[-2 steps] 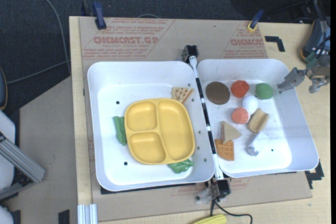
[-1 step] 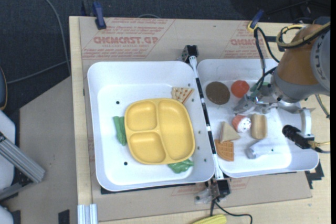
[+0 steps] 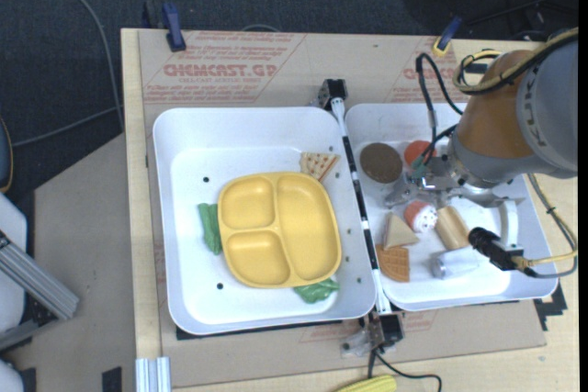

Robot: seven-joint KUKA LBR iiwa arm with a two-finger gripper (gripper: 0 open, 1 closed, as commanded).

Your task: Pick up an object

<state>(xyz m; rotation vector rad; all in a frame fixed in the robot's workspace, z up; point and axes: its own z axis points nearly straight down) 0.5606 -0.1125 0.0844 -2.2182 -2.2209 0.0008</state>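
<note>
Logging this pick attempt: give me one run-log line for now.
arm: over right bin | gripper: low among toy food | grasp: cannot tell | yellow plate: left bin

Glossy yellow plastic tray [image 3: 278, 228], matt cardboard bench top [image 3: 220, 69]

Yellow plate [image 3: 276, 229], white bins [image 3: 184, 197], brown round cookie [image 3: 379, 162], orange-banded grey arm [image 3: 514, 115].

Claw [image 3: 424, 186] low in right bin [image 3: 528, 285], among food items; yellow plate [image 3: 278, 228] left.
</note>
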